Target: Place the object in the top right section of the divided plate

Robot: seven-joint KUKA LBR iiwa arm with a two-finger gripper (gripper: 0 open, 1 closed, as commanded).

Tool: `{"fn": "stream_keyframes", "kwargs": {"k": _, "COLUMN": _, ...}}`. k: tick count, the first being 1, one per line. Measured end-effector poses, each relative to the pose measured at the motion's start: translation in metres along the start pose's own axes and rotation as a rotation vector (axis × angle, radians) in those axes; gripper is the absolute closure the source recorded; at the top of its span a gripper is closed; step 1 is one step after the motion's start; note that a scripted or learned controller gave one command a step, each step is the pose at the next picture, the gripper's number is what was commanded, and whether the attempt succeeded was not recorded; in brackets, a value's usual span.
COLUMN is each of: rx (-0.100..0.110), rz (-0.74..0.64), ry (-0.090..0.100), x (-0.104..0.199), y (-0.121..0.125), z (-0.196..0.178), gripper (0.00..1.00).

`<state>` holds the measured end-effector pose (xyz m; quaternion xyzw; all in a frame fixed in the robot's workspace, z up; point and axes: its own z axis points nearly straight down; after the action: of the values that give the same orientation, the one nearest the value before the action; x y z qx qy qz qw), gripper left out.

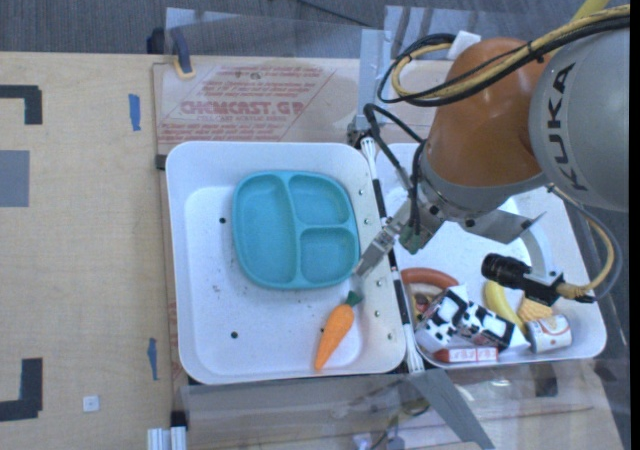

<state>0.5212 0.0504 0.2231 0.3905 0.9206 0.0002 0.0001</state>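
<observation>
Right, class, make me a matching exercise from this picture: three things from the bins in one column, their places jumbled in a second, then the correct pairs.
Things:
1. divided plate
2. carrot
3. banana

Places:
A. in the right bin
B. in the left bin, near its front right corner
C. in the middle of the left bin

Pairs: 1-C, 2-B, 3-A

The plate (pixel 295 230) looks like smooth, matt teal plastic. Both bins (pixel 200 268) are white plastic with a slight sheen. The bench (pixel 75 238) is pale, matt wood. The carrot (pixel 335 334) looks like smooth plastic. The arm's orange band (pixel 485 113) is glossy.
</observation>
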Motion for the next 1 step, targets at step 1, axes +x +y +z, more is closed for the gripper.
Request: {"fn": "stream_keyframes", "kwargs": {"k": 1, "rx": -0.003, "rz": 0.0, "ry": -0.003, "x": -0.001, "y": 0.0009, "z": -0.0103, "gripper": 1.0}}
